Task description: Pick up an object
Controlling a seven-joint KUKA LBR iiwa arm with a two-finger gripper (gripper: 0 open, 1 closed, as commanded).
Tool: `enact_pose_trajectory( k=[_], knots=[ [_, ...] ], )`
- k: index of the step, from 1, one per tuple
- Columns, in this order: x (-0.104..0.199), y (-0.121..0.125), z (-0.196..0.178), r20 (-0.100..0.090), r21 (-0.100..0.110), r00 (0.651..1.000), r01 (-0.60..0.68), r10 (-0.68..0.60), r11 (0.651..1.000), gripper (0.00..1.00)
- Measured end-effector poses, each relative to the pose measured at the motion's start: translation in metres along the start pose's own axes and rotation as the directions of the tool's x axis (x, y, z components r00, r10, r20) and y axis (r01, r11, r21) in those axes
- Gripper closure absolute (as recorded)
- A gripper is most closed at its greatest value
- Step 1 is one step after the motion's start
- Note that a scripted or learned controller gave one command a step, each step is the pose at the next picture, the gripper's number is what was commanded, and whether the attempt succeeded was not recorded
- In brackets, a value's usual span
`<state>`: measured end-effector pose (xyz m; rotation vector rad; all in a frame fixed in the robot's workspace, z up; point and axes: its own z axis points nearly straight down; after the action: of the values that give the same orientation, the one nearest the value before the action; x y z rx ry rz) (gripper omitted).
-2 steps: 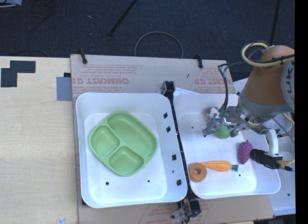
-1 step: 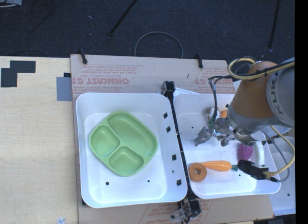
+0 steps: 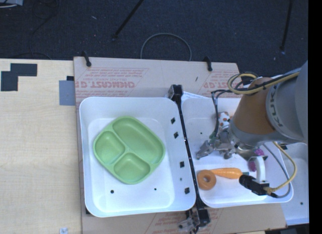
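My gripper [image 3: 210, 148] hangs low over the middle of the right bin [image 3: 201, 114], with the grey arm and its orange band [image 3: 254, 113] reaching in from the right. Just in front of the gripper lie an orange ring [image 3: 206, 179] and an orange carrot-shaped piece [image 3: 226, 173], both on the bin floor and apart from the gripper. A pink object [image 3: 258, 153] peeks out beside the wrist, partly hidden by the arm. Nothing can be seen held in the gripper.
The left bin [image 3: 95, 187] holds a green divided plate [image 3: 129, 149]. A black divider [image 3: 183, 147] runs between the bins. Cables and a black connector [image 3: 253, 183] trail over the right bin's front right corner. A small multicoloured item [image 3: 222, 121] sits behind the gripper.
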<state>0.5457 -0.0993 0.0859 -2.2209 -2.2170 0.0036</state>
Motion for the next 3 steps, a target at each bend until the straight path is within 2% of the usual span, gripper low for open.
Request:
enact_pose_trajectory(
  k=[1, 2, 3],
  knots=[
    [-0.002, 0.000, -0.012, 0.000, 0.001, 1.000, -0.007, 0.007, 1.000, 1.00],
    [-0.001, -0.008, -0.072, 0.001, -0.005, 1.000, -0.004, 0.004, 1.000, 1.00],
    [0.005, 0.001, -0.122, 0.001, -0.006, 1.000, 0.003, -0.003, 1.000, 1.00]
  ],
)
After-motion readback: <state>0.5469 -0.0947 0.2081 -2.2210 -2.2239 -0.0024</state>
